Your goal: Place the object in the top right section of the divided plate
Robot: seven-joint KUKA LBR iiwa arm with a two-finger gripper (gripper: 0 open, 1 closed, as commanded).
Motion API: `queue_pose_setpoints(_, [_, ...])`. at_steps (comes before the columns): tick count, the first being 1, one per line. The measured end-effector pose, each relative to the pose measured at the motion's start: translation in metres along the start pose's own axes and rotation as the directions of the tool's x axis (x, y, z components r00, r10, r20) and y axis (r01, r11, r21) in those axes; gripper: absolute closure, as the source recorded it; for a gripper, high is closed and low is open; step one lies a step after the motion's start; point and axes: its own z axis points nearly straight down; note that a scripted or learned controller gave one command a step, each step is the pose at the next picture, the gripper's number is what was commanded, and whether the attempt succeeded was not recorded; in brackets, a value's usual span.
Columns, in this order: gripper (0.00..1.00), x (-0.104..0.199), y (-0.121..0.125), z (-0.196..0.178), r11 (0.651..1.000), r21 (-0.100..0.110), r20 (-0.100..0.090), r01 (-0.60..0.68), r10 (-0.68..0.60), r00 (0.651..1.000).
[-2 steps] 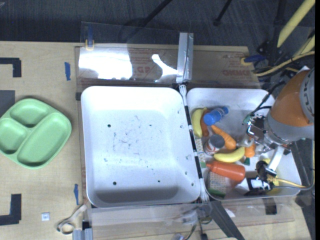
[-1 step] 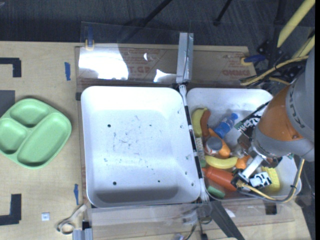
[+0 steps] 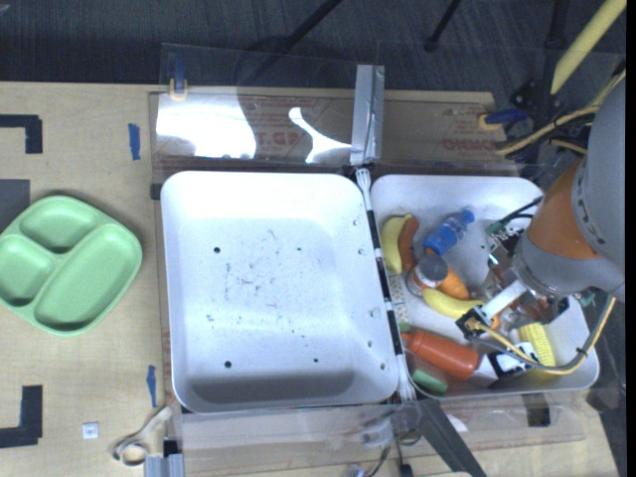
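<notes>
The green divided plate (image 3: pixel 66 263) lies on the wooden bench at the far left, outside both bins. My gripper (image 3: pixel 504 304) is low in the right bin (image 3: pixel 437 189), over its middle right part, among the toys. Close to it lie a yellow piece (image 3: pixel 445 304), an orange piece (image 3: pixel 454 285) and a corn cob (image 3: pixel 538 343). A banana (image 3: pixel 396 240), a blue bottle (image 3: pixel 448 232) and a red-orange bottle (image 3: pixel 443 355) lie further left in the same bin. Nothing shows between the fingers.
The left bin (image 3: pixel 268 286) stands between the plate and the right bin. A metal divider post (image 3: pixel 366 117) rises at the back between the bins. A small green piece (image 3: pixel 429 378) lies at the right bin's front edge.
</notes>
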Motion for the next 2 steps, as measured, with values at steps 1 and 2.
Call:
queue_pose_setpoints(1, [1.00,0.037,-0.072,-0.091,0.998,0.013,0.019,-0.062,0.062,0.998])
queue_pose_setpoints(2, [1.00,0.036,-0.134,-0.091,0.961,0.010,0.024,-0.275,0.275,0.961])
